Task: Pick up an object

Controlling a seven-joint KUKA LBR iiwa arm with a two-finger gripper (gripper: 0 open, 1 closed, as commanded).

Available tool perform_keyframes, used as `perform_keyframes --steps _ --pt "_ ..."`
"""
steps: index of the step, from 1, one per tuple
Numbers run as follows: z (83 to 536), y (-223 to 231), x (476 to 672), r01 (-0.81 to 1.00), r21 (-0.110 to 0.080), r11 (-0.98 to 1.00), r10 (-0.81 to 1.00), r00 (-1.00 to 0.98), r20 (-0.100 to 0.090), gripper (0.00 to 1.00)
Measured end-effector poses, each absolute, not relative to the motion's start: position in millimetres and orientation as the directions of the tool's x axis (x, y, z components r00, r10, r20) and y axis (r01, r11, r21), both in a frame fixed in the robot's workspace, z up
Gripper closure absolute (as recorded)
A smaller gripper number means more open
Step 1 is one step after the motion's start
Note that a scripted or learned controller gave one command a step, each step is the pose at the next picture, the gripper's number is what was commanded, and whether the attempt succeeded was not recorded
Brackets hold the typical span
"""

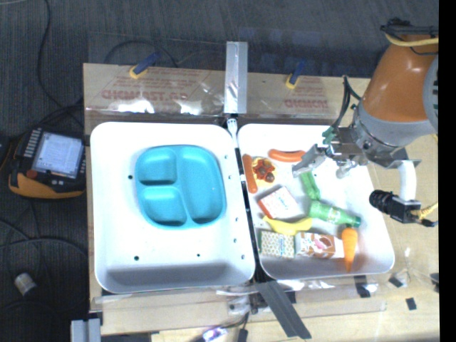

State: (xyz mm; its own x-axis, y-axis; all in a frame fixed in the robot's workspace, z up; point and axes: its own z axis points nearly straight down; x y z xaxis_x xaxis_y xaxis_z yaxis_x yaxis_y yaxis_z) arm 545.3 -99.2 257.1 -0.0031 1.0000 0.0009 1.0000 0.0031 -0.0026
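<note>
My gripper (325, 164) hangs over the upper middle of the right bin (381, 223), open, with nothing between its fingers. Just below it lies a small green stick-shaped piece (309, 184). To its left rest an orange-red hot dog (286, 155) and a cluster of red berries (265, 168). Lower in the bin lie a green bottle (332, 213), a yellow banana (288, 224), a white card with a red edge (279, 202), an orange carrot (349, 246) and two small printed cartons (315, 245).
The left bin (114, 248) holds a blue divided plate (179, 184). A long orange-red piece (248, 171) lies along the right bin's left wall. The arm's orange band (399, 77) rises at the right. A handheld device (50, 159) sits off the bench, far left.
</note>
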Motion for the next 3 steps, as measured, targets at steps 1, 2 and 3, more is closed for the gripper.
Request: perform_keyframes --steps 1,2,3 --pt "189.6 -141.7 568.8 0.999 -0.003 0.046 0.999 -0.046 0.000 0.00" --pt "91.9 -164.5 574.4 1.000 0.000 -0.014 1.000 0.014 -0.002 0.00" --pt "101.2 -163.7 574.7 1.000 0.000 -0.014 1.000 0.014 0.001 1.00"
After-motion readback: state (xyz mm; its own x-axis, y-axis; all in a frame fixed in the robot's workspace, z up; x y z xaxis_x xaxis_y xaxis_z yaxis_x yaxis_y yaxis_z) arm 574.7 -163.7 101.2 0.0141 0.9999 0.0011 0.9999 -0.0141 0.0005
